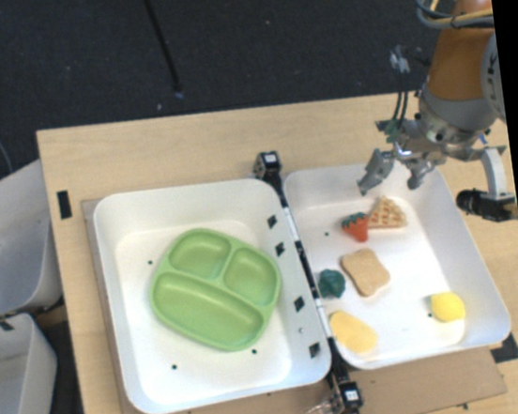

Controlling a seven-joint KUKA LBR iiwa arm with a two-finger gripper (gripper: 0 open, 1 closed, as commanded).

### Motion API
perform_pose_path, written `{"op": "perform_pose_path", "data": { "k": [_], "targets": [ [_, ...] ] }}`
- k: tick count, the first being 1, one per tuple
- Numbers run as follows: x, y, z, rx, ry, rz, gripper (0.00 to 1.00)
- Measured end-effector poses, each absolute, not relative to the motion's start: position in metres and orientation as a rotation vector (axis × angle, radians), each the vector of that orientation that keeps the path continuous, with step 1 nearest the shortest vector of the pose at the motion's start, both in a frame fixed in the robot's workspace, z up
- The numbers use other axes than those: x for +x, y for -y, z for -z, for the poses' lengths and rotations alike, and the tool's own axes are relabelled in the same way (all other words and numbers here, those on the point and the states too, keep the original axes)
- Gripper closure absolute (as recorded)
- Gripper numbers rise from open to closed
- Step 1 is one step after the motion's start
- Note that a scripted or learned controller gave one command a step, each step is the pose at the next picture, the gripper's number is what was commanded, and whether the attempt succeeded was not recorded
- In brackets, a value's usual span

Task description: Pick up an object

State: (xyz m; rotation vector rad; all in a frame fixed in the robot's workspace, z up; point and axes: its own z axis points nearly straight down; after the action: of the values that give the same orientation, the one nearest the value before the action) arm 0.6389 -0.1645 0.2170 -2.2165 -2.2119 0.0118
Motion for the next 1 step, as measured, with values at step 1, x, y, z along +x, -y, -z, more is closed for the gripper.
{"op": "perform_pose_path", "data": {
  "k": [1],
  "targets": [
    [0.6418, 0.1641, -0.2259, -2.222, 2.223, 0.002, 0.0]
  ]
}}
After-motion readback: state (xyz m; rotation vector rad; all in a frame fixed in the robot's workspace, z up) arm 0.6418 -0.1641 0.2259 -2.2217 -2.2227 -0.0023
